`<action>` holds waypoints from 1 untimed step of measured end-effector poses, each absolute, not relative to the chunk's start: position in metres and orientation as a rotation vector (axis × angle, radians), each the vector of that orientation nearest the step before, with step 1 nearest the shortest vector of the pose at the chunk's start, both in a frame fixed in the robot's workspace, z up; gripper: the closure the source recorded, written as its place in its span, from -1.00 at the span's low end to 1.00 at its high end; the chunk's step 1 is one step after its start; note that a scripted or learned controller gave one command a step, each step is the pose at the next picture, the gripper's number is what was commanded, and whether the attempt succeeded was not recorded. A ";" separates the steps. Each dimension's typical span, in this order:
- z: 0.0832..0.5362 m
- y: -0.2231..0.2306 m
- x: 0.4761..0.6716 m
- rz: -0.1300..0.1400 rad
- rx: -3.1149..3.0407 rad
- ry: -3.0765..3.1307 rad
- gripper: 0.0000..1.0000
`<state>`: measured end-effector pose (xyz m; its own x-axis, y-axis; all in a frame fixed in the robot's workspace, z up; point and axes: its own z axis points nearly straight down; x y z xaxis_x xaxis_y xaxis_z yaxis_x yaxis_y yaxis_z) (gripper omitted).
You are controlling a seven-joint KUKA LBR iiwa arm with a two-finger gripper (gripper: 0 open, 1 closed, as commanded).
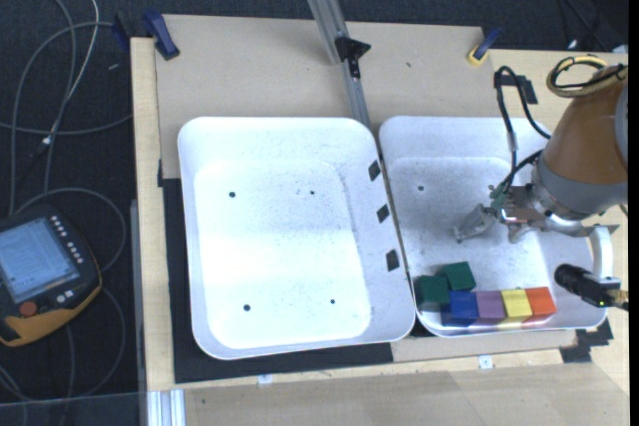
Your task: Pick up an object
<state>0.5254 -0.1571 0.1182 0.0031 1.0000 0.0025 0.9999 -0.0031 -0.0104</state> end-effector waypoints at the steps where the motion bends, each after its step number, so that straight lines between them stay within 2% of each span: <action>1: 0.098 -0.086 0.559 -0.004 -2.211 -2.229 -1.00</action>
<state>0.5594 -0.0855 0.0981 -0.0082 1.0000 0.0036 1.0000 0.0082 0.0004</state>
